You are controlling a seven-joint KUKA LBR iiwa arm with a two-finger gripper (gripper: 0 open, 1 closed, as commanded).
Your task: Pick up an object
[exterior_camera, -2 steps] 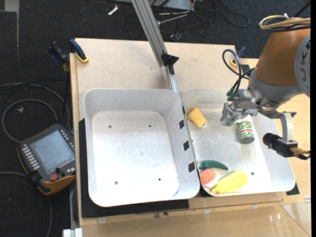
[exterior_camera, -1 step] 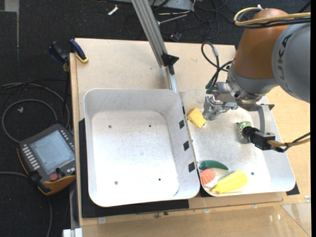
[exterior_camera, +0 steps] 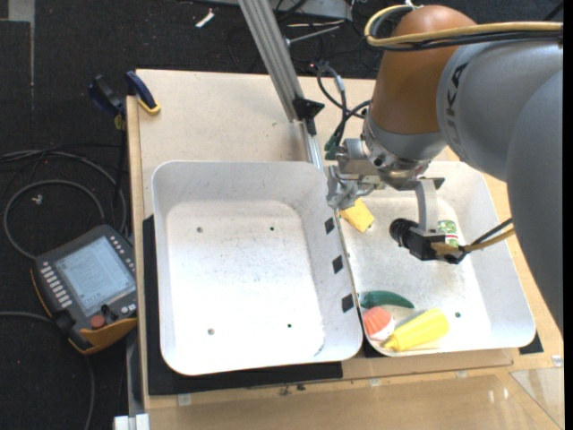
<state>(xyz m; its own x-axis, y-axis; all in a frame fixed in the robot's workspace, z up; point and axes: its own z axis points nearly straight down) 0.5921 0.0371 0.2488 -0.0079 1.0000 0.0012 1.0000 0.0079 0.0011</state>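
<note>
My gripper (exterior_camera: 346, 195) hangs over the far left corner of the right bin (exterior_camera: 501, 267), close to the wall between the two bins. A small yellow wedge (exterior_camera: 359, 217) sits directly at the gripper's tip, touching or nearly touching it; whether it is gripped is unclear. Along the near edge of the right bin lie a green curved piece (exterior_camera: 389, 299), a red and white piece (exterior_camera: 378, 322) and a long yellow piece (exterior_camera: 419, 330).
The left bin (exterior_camera: 179, 195) is beside the right one, with only dark specks on its floor. A slanted metal rail (exterior_camera: 273, 47) comes down to the bins' far edge near the gripper. A small white and green item (exterior_camera: 448, 233) lies mid right bin.
</note>
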